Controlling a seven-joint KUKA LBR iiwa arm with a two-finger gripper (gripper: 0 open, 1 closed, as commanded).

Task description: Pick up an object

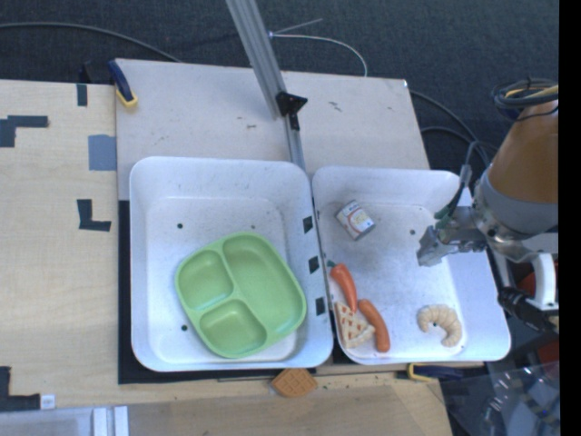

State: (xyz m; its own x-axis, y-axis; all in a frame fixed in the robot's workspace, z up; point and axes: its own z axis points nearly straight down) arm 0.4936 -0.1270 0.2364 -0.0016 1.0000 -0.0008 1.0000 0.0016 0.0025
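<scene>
The tool [432, 248], at the end of the grey arm [526, 184] with its orange band, hangs over the right bin [472, 330] at about 3 o'clock from the bin's centre, close to the right wall. Whether it is parted or closed cannot be told from this slant, and nothing is seen in its grip.

Candidate objects all lie on the floor of the right bin. A pale shrimp [441, 323] rests at 6 o'clock from the tool, near but apart from it. A small can [355, 219] lies on its side at 10 o'clock from the tool, toward the bin's upper left. At 8 o'clock from the tool, along the bin's left wall, lie an orange carrot [344, 285], a waffle-patterned wedge [352, 324] and a reddish sausage [376, 324]; the wedge sits between and touching the other two.

The left bin [150, 243], at 9 o'clock from the tool and well apart, holds a green divided plate [240, 294] with three compartments, at the bin's lower middle.

On the surface [200, 107], a brown cookie-like disc [293, 382] lies just outside the bins at 6 o'clock from their seam. A metal pole [259, 39] rises at 12 o'clock from the seam. A blue and yellow clamp [123, 84] sits at the board's upper left corner.
</scene>
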